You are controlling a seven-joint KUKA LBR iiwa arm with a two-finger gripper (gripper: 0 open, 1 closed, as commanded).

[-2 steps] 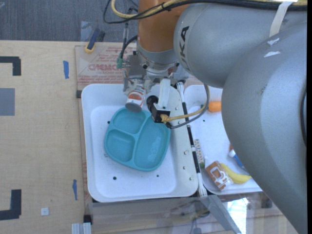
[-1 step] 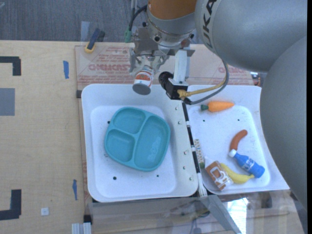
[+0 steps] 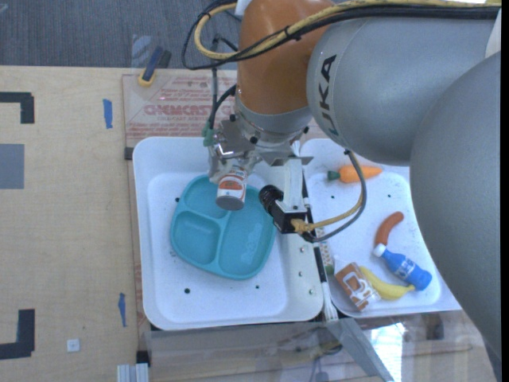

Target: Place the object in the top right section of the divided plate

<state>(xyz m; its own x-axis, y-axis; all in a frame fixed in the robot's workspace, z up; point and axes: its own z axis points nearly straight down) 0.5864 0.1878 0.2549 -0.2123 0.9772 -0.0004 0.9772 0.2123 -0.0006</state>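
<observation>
Above divided plate (image 3: 224,241), at its upper rim: gripper (image 3: 231,183) clenched on small can (image 3: 231,192). Carry step under way. Next, judged: centre can over top right section, lower, release.

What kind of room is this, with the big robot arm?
Probably a robot lab: a grey and orange KUKA arm reaches over two shallow white bins, with toy food like a yellow plastic banana and a blue divided plate.

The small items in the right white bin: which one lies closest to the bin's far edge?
The orange carrot with a green top. It lies alone near the far edge, while the orange sausage, blue bottle, yellow banana and brown packet lie nearer the camera.
</observation>
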